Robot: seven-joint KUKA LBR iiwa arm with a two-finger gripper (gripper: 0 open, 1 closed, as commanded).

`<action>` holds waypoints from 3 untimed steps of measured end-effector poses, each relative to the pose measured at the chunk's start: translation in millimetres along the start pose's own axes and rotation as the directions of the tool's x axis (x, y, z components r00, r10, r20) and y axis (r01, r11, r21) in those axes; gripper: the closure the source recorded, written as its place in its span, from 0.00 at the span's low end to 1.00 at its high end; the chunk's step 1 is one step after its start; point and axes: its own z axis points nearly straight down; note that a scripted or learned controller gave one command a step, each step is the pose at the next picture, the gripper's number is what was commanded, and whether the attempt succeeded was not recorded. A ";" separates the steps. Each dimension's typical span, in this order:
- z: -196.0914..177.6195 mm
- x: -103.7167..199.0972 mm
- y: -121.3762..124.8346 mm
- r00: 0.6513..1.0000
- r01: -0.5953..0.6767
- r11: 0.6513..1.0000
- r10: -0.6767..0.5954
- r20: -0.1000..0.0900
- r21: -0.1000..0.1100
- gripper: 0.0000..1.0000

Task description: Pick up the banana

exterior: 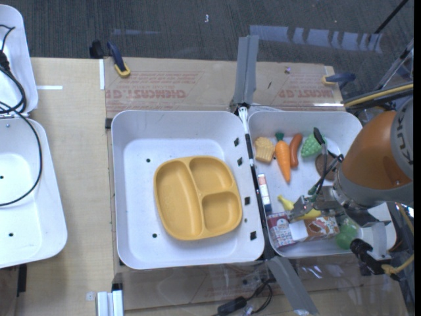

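Left bin [125, 196]: yellow divided plate [197, 196] fills the centre; open white floor along the wall from 7 to 12 o'clock of it.

Right bin [296, 117]: crowded. Carrot [283, 160] at 12 o'clock of the banana [299, 209]; cracker-like piece [264, 149] at 11; flat packets [302, 229] touching at 6. Arm [378, 160] covers the 3 o'clock side. Bare strip along the far wall, 12 o'clock.
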 end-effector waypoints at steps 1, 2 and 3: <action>-8.3 -0.5 -0.2 1.000 -0.003 1.000 0.003 0.000 0.002 1.00; -8.3 -0.5 -0.2 1.000 -0.003 1.000 0.003 0.000 0.002 0.00; 6.7 7.6 35.9 0.998 -0.065 0.998 0.065 0.001 -0.001 0.00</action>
